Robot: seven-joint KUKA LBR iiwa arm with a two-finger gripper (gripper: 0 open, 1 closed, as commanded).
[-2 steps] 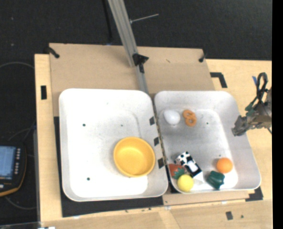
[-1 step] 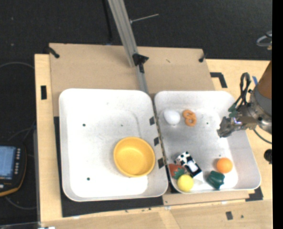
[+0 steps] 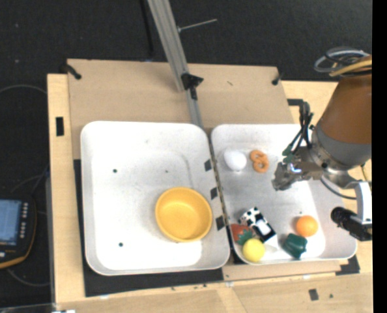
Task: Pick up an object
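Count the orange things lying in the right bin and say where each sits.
2. An orange pretzel-shaped piece lies near the far wall beside the white egg; an orange ball lies near the front, by the green piece.

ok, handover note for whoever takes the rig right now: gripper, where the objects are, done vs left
Gripper: above the right bin, upper right part, over bare floor. Nothing visible between its fingers; open or shut can't be told from this view.

Right bin: white egg-like object and orange pretzel-shaped piece near the top; orange ball, green piece, black-and-white toy and yellow ball along the near edge.

Left bin: yellow bowl in its near right corner.

Done: no pick yet, everything lies in the bins.
Left: the whole pick. The pretzel piece looks nearest the gripper.
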